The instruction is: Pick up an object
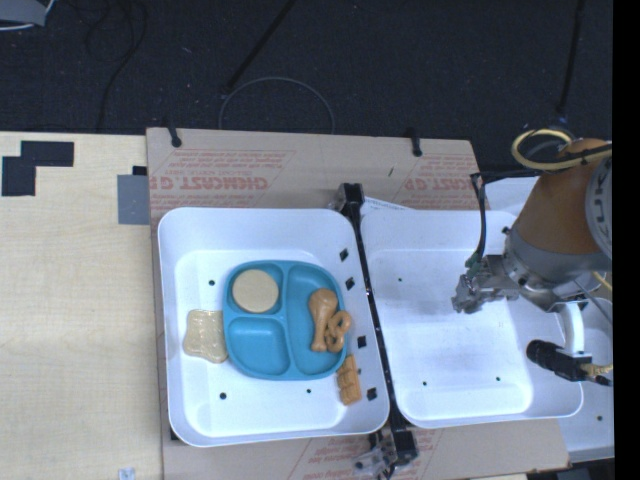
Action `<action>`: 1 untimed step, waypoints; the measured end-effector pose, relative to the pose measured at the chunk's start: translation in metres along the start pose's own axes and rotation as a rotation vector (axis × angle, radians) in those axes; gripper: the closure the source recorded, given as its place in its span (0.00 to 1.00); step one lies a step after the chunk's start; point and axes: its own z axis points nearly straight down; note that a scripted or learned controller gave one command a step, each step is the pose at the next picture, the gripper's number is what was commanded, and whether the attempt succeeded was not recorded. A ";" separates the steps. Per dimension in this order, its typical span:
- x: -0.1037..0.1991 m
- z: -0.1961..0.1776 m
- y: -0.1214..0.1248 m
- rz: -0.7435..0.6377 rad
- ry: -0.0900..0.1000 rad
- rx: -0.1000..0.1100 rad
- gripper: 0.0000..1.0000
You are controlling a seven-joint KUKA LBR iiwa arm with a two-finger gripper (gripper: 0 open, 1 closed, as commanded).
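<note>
In the left bin (190, 238) lies a blue divided plate (272, 348). A round tan cookie-like piece (254, 290) sits in its upper left compartment. A brown pretzel-shaped piece (328, 320) lies in its right compartment. A pale cream piece (205, 335) rests on the bin floor against the plate's left edge. A small orange-brown piece (348, 380) lies off the plate's lower right corner. My gripper (472, 296) hangs over the right bin (440, 368), near its right side, far from all these objects. Nothing shows between its fingers.
A black divider (365, 308) runs between the two bins. Cardboard (260, 168) lies under and behind the bins. The wooden bench top (70, 308) stretches to the left. Dark cables trail across the floor at the back.
</note>
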 end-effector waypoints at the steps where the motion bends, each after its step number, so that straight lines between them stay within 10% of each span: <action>1: 0.008 -0.048 -0.004 -0.006 0.000 0.000 1.00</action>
